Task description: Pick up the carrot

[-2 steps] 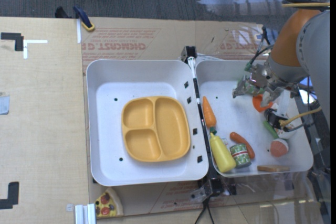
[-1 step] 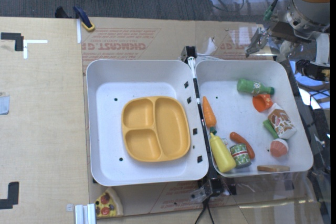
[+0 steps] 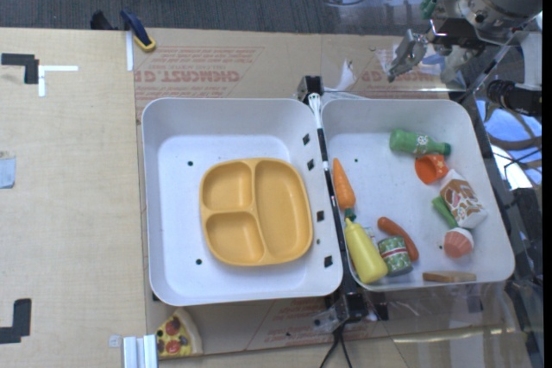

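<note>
Carrot (image 3: 342, 183): lies in right bin (image 3: 379, 121), against its left wall.
Gripper (image 3: 405, 58): above bin's far edge, fingers apart, holding nothing.

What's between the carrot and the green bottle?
In the camera view, just bare white bin floor lies between the carrot and the green bottle; nothing sits there.

Carrot (image 3: 342, 183) in right bin (image 3: 483, 267)

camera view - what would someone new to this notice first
The yellow divided plate sits alone in the left bin. The right bin is crowded with toy food, the carrot lying along its left wall. The gripper hangs beyond the right bin's far rim, holding nothing.
</note>
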Robot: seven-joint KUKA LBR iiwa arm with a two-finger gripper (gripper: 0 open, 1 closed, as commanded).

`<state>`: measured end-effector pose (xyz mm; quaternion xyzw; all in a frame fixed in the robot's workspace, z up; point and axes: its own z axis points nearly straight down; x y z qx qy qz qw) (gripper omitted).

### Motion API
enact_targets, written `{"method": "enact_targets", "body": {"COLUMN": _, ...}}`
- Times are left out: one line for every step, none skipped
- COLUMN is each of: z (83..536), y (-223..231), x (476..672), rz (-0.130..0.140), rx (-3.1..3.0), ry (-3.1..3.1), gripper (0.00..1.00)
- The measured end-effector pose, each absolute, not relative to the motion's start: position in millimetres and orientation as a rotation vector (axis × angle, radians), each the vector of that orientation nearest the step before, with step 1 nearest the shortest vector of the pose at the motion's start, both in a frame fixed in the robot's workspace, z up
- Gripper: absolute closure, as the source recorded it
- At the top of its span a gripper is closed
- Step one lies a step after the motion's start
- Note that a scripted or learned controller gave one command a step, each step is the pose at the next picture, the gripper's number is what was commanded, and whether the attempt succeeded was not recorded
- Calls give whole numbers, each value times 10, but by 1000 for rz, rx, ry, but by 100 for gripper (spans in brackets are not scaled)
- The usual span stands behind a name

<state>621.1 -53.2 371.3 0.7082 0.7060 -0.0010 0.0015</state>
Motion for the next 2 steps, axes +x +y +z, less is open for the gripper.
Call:
{"method": "enact_targets", "body": {"z": 4750, "y": -292, "x": 6597, "rz": -4, "rx": 1974, "ry": 2444, "gripper": 0}}
{"method": "enact_targets", "body": {"z": 5193, "y": 199, "x": 6600, "rz": -4, "rx": 2263, "ry": 2177, "gripper": 0}}
